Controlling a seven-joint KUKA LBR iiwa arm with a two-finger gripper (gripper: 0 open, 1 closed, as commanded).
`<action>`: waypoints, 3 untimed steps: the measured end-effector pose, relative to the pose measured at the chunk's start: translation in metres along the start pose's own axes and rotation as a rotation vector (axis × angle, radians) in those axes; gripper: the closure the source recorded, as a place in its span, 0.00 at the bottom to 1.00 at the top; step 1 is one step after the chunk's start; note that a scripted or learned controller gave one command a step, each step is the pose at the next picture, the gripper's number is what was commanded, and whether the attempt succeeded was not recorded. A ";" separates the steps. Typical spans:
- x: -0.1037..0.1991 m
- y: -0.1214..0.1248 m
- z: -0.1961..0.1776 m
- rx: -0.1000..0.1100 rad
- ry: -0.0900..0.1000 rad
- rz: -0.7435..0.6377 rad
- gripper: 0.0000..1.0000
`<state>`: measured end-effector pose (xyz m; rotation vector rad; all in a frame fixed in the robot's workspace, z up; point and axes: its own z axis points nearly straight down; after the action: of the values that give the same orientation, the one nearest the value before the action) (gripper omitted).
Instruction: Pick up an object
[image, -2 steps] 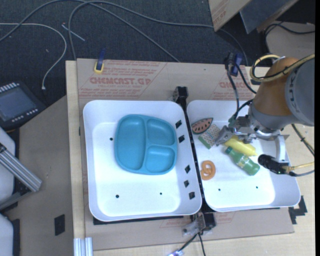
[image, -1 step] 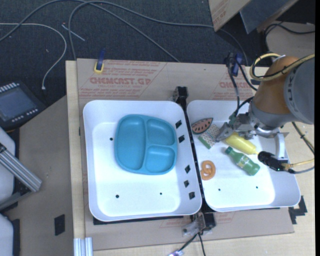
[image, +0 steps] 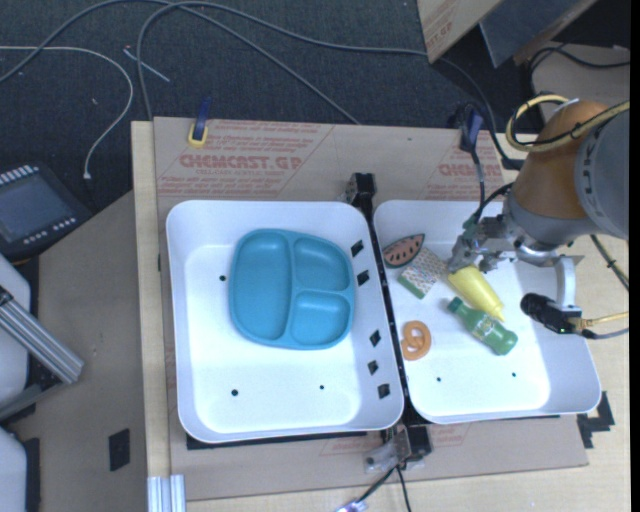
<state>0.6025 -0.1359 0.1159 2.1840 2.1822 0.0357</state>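
A blue divided plate (image: 292, 289) lies in the left bin (image: 200, 400), while in the right bin (image: 560, 390) the gripper (image: 478, 250) hangs at twelve o'clock of a yellow bottle (image: 474, 290), with a green bottle (image: 484, 327) at its five o'clock and a pretzel (image: 416, 339) at its eight.

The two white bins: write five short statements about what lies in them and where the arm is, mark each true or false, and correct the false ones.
1. The blue divided plate lies in the left bin. True.
2. The green bottle lies in the left bin. False: it lies in the right bin.
3. The pretzel sits near the right bin's left wall. True.
4. The gripper hovers over the blue plate. False: it is over the right bin, by the yellow object.
5. The arm enters from the left. False: from the right.
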 end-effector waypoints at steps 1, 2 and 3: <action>-0.006 0.003 -0.045 0.049 0.021 -0.002 1.00; -0.002 0.010 -0.090 0.048 0.021 -0.003 1.00; -0.003 0.014 -0.140 0.047 0.021 -0.002 1.00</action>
<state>0.6092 -0.1355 0.2562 2.2154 2.2188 0.0068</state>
